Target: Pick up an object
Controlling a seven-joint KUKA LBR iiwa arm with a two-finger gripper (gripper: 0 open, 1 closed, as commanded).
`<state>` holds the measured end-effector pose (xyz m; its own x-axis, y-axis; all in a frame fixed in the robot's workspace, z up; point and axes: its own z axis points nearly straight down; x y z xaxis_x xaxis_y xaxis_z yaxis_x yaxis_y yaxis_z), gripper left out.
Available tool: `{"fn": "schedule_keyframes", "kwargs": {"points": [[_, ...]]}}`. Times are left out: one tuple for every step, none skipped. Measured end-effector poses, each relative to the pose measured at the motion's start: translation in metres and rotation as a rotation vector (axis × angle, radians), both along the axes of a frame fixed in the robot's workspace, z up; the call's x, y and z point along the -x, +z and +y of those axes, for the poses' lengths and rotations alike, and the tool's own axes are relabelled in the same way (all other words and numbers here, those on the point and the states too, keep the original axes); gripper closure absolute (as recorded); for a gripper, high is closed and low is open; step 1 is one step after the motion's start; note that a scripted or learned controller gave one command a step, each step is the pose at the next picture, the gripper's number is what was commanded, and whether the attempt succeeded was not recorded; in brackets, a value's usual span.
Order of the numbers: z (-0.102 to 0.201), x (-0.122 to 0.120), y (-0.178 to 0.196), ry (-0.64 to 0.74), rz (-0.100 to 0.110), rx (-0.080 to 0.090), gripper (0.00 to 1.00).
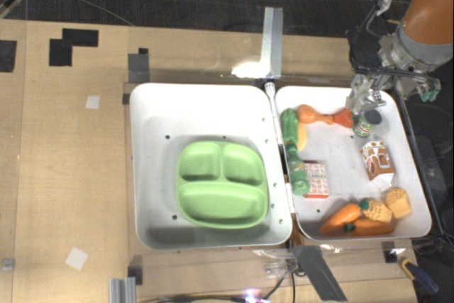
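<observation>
So my gripper [364, 101] is hanging over the far end of the right bin [418, 227], up by its back rim, with my wrist and the orange band just behind it toward the right edge of the bench. My fingers [358, 92] point down and look spread apart with nothing between them, though from this angle they're a bit of a metal blur, so take "spread" as my best read. Right below my fingertips, almost touching, sits a small green can [365, 125] with a dark top. Just to the left of my fingers is an orange squash-shaped toy [319, 116], its red tip ending close to them. Further left from there, along the divider wall, a green corn cob [289, 125] lies lengthwise with a yellow banana [301, 138] tucked against it, and past those a second green piece [297, 178] beside a flat red-and-white packet [316, 180]. Toward the near end from my fingers there's a little brown and white carton [377, 159], then a tan waffle-looking thing [398, 201], and at the near rim a carrot [342, 215] next to another orange piece [370, 227] and a small yellow-green lump [374, 210]. Well away to the left, the left bin [152, 117] holds a green divided plate [222, 183], lying flat in the middle.
</observation>
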<state>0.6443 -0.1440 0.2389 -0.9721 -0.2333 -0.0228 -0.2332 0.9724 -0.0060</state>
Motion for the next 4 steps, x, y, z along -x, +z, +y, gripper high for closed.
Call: {"fn": "schedule_keyframes", "kwargs": {"points": [[0.001, -0.003, 0.014, 0.001, -0.012, 0.000, 1.00], [0.003, -0.005, 0.028, 0.002, -0.025, 0.001, 1.00], [0.092, -0.027, 0.017, 0.078, 0.012, -0.003, 1.00], [0.089, -0.029, 0.033, 0.073, -0.002, -0.001, 1.00]]}}
